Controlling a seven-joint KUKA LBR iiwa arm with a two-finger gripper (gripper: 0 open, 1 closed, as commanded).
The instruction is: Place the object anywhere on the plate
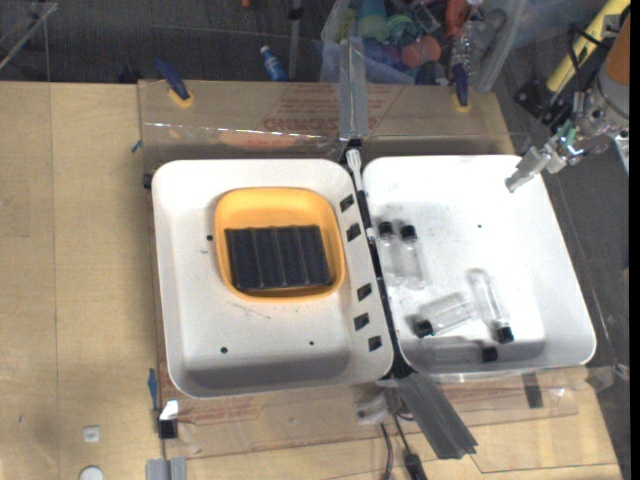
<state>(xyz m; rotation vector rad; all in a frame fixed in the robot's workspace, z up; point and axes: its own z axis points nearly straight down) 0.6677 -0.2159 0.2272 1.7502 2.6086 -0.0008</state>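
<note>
A: Where is the pincer?

B: At the upper right corner of the right shallow white bin, over its rim. Whether it is open or shut I cannot tell – it is too small and blurred, and I see nothing held in it.

A: And the things to be moved?

B: Four clear plastic vials with black caps lie in the right bin: two side by side near the dividing edge, and two more toward the front, close to the near rim. All are well apart from the pincer.

A: The plate?

B: A yellow rounded-square plate sits in the left white bin, carrying a dark ribbed rectangular insert. Bare white floor runs all round it, widest at the front.

A: Room on the right side?

B: The back half of that bin – open floor between the vials and the far rim – while the wooden surface spreads wide at the left
</note>
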